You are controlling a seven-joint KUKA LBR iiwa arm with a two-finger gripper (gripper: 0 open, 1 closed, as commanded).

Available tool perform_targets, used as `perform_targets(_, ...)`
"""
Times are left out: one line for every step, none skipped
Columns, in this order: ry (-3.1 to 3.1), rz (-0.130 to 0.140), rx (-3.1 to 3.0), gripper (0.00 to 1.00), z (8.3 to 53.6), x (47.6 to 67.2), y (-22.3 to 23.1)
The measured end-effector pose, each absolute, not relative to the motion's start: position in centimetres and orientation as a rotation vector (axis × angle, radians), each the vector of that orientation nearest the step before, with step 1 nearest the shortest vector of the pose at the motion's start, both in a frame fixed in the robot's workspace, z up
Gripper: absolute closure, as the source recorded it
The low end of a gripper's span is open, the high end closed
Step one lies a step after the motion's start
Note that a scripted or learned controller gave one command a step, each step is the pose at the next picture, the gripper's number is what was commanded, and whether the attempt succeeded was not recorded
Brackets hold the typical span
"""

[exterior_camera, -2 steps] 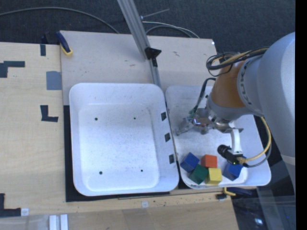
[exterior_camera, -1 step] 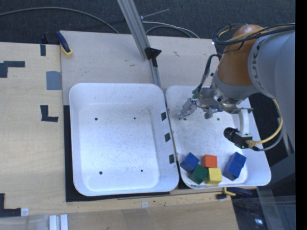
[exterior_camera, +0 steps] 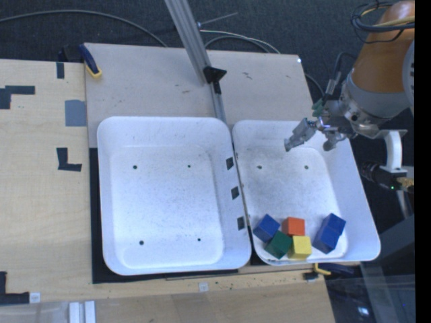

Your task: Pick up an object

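Nearest the camera, the front edge of the desk (exterior_camera: 40, 180) runs along the bottom of the view, with the front rims of both white bins just behind it. Five blocks are clustered against the front wall of the right bin (exterior_camera: 350, 180): a green block (exterior_camera: 277, 246) and a yellow block (exterior_camera: 301, 247) sit side by side at the front and appear to touch, a small blue block (exterior_camera: 267, 226) and an orange block (exterior_camera: 293, 225) sit just behind them, and a larger blue block (exterior_camera: 330, 232) stands to the right, near the bin's front right corner. This group lies close to the front rim, leaving little room on that side; the floor behind it is open up to the far wall. The left bin (exterior_camera: 161, 194) adjoins the right bin along a shared middle edge marked by small dark tabs. Farther back, the claw (exterior_camera: 311, 134) hangs over the far part of the right bin, near its far right rim and well apart from the blocks; its two fingers stand apart, with nothing between them. The grey arm with its orange band (exterior_camera: 384, 46) enters from the right. Beyond the bins, a slanted metal rail (exterior_camera: 188, 29) crosses the far desk, and cables (exterior_camera: 101, 19) lie on the dark floor behind.
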State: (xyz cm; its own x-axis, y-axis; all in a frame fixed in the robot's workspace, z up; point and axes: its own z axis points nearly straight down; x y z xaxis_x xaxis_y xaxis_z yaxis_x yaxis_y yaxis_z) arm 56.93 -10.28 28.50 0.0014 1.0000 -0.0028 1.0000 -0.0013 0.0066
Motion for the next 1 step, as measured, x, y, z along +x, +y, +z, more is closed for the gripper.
perform_targets(2.231, -0.012, 2.227, 0.0, 18.75, 51.36, -6.55)
